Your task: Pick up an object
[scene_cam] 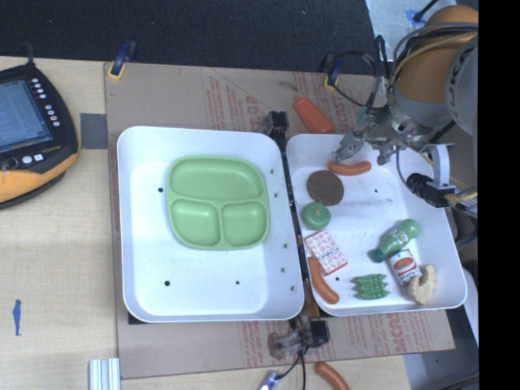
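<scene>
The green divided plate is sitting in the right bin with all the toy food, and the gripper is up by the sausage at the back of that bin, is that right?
Not quite. The camera view shows the green divided plate in the left bin, by itself. The toy food is in the right bin, and the gripper is indeed by the sausage at the back of that bin.

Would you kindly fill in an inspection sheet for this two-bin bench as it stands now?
Surface: wooden bench under a cardboard sheet.
Job's things: right bin holds sausage, brown patty, green bottle, pea pods.
Clutter: left bin holds a green divided plate; carrot lies outside the bins.
Grippers: gripper just above the sausage.
Cables: black ones beside the arm.
Surroundings: teach pendant at left.
</scene>
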